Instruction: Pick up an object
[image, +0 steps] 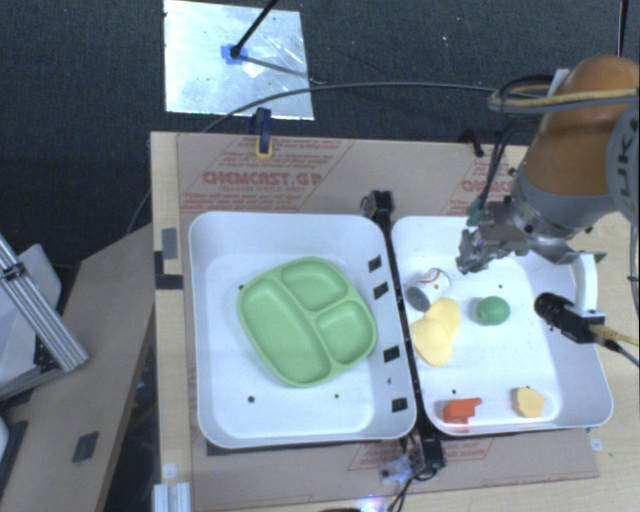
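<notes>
1. The things I could pick lie in the right bin (600, 395), at the right of the frame: a green ball (492, 310) near its middle, a yellow soft shape (437, 333) to its left, and a small white and grey item (424, 290) just above that by the bin's left wall.
2. Along the bin's lower edge sit an orange block (462, 408) and, to its right, a small yellow piece (529, 402).
3. My pincer (478, 252) hangs over the upper part of this bin, above and left of the green ball and right of the white and grey item. Nothing shows between its fingers, and I cannot tell whether they are spread or pressed together.
4. My arm (580, 130) comes in from the upper right, its orange band uppermost.
5. The left bin (215, 330), in the middle of the frame, holds a green divided tray (305, 320), tilted in the picture.
6. Both bins rest on the bench (260, 170), covered with printed brown board.
</notes>
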